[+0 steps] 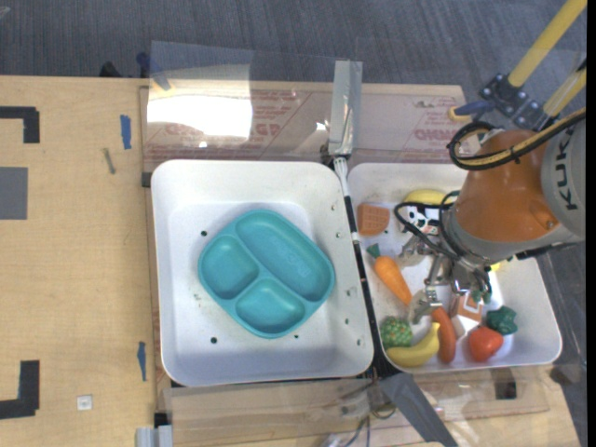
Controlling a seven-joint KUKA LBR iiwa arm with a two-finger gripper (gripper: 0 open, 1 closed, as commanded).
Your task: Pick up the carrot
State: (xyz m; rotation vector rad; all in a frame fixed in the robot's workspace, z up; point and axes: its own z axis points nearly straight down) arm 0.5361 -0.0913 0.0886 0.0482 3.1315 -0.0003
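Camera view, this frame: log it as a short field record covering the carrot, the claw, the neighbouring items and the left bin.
carrot: lying at a slant in the right bin, near its left wall, not held
claw: low over the right bin, right of the carrot
near carrot: broccoli, banana, tomato
left bin: holds a teal divided plate

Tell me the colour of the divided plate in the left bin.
The divided plate is teal, a light blue-green, seen in the camera view.

White letters "KU" read down the grey arm [564, 180]; red print on the clear sheet [279, 117] is illegible.
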